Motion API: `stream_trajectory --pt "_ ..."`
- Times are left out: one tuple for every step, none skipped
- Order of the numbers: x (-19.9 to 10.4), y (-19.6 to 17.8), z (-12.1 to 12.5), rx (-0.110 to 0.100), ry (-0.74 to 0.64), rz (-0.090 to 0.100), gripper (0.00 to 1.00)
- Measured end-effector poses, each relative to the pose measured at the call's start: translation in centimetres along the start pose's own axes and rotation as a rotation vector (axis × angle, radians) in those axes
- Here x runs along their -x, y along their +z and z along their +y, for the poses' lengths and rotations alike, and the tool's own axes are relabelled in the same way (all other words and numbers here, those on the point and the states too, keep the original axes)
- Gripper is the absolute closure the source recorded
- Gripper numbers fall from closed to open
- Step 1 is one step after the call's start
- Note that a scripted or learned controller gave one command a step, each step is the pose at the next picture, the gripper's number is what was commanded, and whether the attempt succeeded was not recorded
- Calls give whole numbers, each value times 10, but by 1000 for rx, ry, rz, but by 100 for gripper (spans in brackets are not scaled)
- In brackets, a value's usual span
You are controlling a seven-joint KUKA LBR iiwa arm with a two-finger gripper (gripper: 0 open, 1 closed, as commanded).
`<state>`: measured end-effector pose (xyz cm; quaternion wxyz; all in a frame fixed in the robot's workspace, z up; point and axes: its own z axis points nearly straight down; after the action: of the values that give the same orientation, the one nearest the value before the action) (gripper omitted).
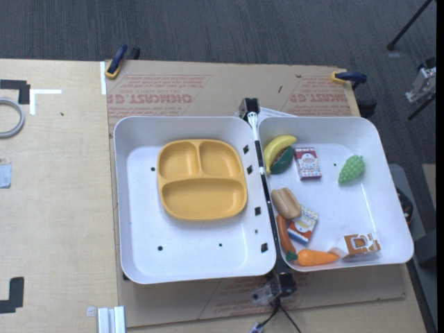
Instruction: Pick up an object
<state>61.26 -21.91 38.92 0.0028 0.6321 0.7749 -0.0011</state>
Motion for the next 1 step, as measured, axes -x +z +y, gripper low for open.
stream_trajectory --pt "0 -10 1 1 -1 -2 100"
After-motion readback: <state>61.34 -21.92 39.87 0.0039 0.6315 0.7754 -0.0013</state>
